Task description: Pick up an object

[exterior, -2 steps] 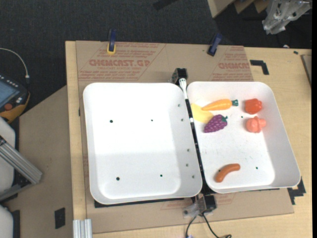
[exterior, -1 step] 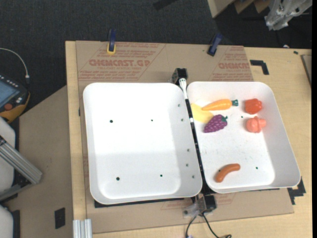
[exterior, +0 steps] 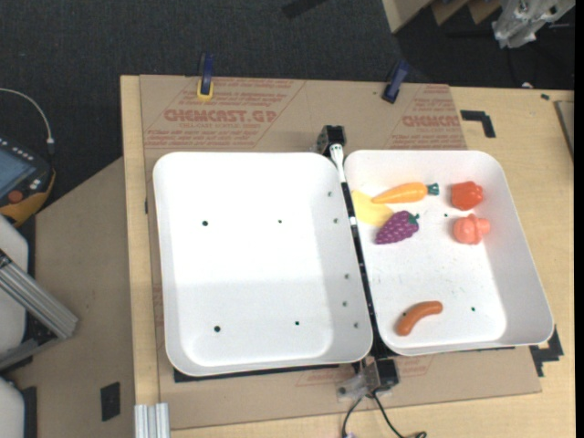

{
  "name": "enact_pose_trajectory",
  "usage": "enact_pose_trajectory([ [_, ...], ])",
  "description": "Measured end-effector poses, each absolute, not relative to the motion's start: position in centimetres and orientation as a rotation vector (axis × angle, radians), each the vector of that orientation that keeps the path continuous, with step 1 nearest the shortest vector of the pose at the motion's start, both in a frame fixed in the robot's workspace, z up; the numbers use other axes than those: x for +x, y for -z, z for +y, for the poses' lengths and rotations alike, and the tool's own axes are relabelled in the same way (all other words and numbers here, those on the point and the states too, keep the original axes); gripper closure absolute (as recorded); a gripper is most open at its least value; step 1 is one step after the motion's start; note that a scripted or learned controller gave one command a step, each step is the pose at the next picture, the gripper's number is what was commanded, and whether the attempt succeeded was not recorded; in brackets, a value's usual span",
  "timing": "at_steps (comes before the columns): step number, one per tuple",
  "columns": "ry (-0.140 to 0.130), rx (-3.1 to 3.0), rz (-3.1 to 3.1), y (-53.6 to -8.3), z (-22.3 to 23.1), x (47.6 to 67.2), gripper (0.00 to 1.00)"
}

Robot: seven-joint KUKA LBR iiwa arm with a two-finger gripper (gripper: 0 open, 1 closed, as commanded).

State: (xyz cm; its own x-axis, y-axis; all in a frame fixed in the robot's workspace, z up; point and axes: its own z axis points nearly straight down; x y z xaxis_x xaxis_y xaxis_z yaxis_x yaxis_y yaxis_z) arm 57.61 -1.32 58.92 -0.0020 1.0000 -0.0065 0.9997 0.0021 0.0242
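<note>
Camera view, from above at a slant: two shallow white bins side by side on a table [exterior: 274, 108] topped with brown cardboard. Left bin [exterior: 182, 245] bare white inside. Right bin [exterior: 520, 281] holding six toy foods: carrot [exterior: 401, 192] toward the far side, yellow piece [exterior: 368, 208] just left of it against the dividing edge, purple grapes [exterior: 397, 228] touching that piece, red pepper [exterior: 466, 195] far right, pink piece [exterior: 469, 230] just nearer, sausage [exterior: 418, 317] alone near the front. State of the hand: cannot tell.
</note>
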Motion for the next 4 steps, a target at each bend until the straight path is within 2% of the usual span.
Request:
enact_pose_trajectory([
  [4, -0.035, 2.191, 2.198, -63.2, -1.2, 57.8, 1.00],
])
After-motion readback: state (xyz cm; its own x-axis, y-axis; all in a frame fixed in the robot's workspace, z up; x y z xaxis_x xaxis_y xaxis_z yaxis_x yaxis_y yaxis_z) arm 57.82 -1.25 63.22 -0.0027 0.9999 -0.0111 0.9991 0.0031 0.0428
